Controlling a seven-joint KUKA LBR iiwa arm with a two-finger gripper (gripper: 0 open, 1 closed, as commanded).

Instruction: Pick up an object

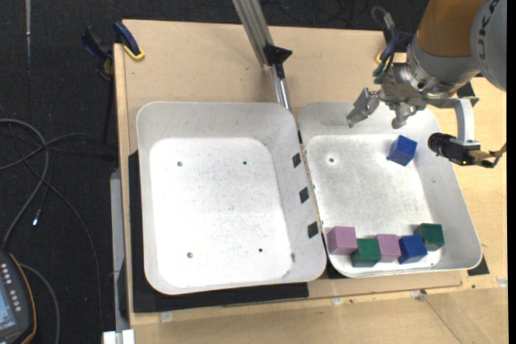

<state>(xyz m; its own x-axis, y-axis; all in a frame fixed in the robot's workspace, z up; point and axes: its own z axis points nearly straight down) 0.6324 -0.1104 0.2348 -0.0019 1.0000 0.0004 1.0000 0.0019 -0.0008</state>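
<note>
My gripper (379, 113) hangs open over the far edge of the right bin (379, 189), its two fingers (359, 109) spread apart with nothing between them. A blue cube (401, 150) lies in the bin just to the front right of the fingers, apart from them. Along the bin's near edge sits a row of small blocks: a purple one (343, 238), a dark green one (367, 251), a pink-purple one (389, 246), a blue one (412, 247) and another green one (431, 235).
The left bin (218, 189) lies beside the right one, with black clips (305, 194) along the shared rim. A slanted metal pole (250, 4) comes down to the bench behind the bins. Blue clamps (121, 40) grip the bench's far left corner.
</note>
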